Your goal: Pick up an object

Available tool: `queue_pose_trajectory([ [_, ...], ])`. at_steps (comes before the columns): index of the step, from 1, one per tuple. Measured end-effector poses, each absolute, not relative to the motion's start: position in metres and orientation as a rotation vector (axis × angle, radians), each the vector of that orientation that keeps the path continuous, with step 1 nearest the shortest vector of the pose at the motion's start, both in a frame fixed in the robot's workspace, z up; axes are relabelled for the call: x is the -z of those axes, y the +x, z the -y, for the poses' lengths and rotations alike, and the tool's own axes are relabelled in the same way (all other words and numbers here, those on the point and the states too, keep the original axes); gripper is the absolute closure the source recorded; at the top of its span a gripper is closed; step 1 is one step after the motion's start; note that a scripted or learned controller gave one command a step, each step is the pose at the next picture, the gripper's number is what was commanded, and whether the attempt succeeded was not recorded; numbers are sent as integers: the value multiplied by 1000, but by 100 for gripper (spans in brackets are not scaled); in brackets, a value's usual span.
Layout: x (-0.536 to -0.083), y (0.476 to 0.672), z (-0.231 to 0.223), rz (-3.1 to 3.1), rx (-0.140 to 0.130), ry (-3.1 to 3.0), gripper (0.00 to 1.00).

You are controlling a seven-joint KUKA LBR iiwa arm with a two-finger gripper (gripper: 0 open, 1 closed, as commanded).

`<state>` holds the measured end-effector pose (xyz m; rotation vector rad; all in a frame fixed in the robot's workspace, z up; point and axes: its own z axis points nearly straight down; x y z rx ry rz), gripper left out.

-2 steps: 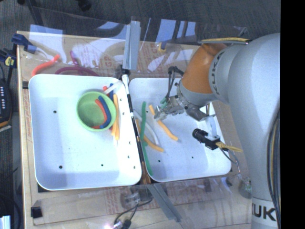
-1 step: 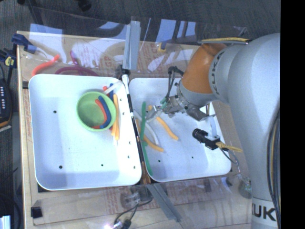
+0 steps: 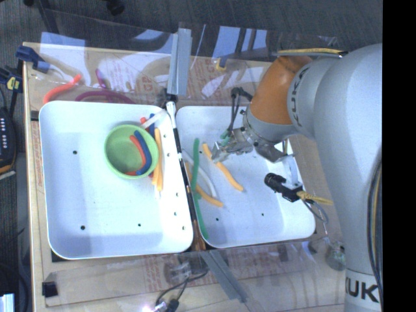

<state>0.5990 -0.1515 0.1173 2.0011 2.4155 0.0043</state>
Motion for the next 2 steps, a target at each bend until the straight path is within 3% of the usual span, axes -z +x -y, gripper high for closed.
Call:
queue_pose_trajectory([
  [1,-117,599,151,-2416,-4,2001,0],
  [2,-93,613,117,-2223,-4,2214,0],
])
